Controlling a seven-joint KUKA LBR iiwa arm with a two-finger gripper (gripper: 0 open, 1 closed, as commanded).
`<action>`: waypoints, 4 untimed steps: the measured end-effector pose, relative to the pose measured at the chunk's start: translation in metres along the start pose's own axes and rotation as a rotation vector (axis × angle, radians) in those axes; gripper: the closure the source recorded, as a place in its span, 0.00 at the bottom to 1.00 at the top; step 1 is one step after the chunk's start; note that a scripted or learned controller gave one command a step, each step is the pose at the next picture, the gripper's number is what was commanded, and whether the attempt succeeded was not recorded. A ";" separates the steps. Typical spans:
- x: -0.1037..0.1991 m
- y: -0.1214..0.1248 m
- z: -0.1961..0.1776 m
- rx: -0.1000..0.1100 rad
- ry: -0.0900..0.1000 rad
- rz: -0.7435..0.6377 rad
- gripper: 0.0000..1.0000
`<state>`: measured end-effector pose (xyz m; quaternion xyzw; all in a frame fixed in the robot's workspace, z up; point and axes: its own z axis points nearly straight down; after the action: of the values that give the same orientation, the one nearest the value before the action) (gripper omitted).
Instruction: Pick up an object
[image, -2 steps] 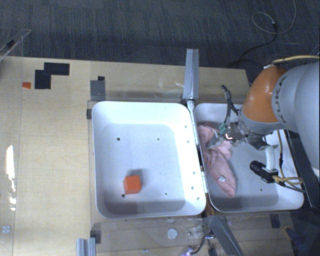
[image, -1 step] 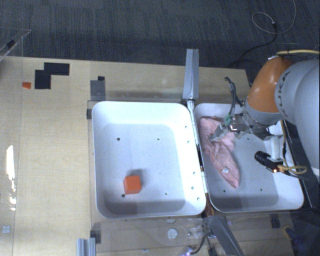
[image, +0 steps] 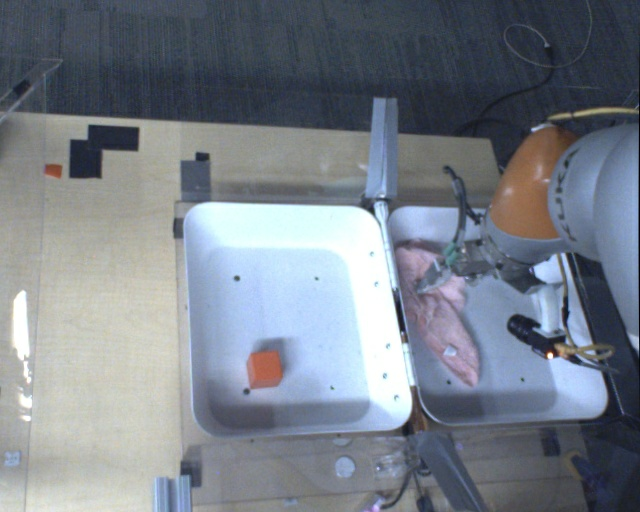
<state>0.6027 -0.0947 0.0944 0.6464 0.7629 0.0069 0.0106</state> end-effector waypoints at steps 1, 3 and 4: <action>0.003 0.005 0.000 0.003 -0.001 -0.057 0.00; -0.013 0.062 -0.011 -0.001 0.002 -0.094 1.00; -0.004 0.062 -0.013 0.017 0.005 -0.020 1.00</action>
<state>0.6639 -0.0883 0.1094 0.6387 0.7694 0.0019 0.0031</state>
